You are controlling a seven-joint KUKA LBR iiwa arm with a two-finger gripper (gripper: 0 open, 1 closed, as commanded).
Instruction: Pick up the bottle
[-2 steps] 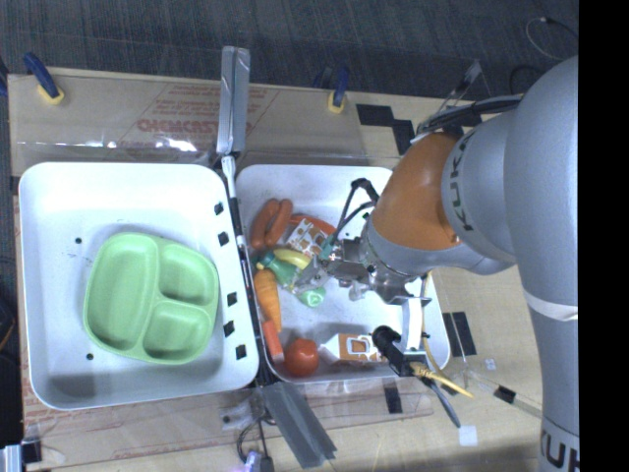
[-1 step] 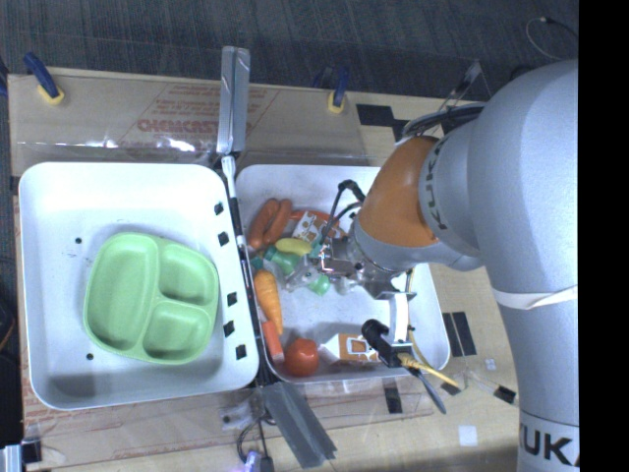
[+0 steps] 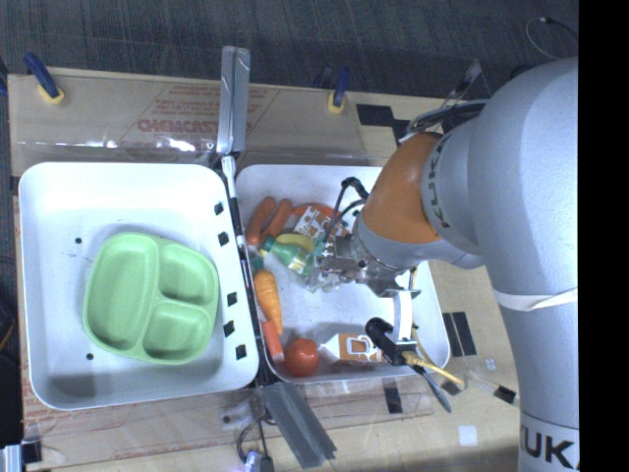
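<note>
One green bottle (image 3: 288,253) lies tipped on its side, just left of the gripper (image 3: 329,264); I cannot tell its grip.

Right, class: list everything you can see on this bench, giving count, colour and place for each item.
bins: two, white, side by side on the bench
divided plate: one, light green, left bin
carrot: one, orange, right bin, near its left wall
tomato: one, red, right bin's front edge
bottle: one, green and yellow, right bin, beside the gripper
clamps: two, blue, bench's far edge
arm: one, grey with orange band, over the right bin
gripper: one, dark metal, next to the bottle
</note>
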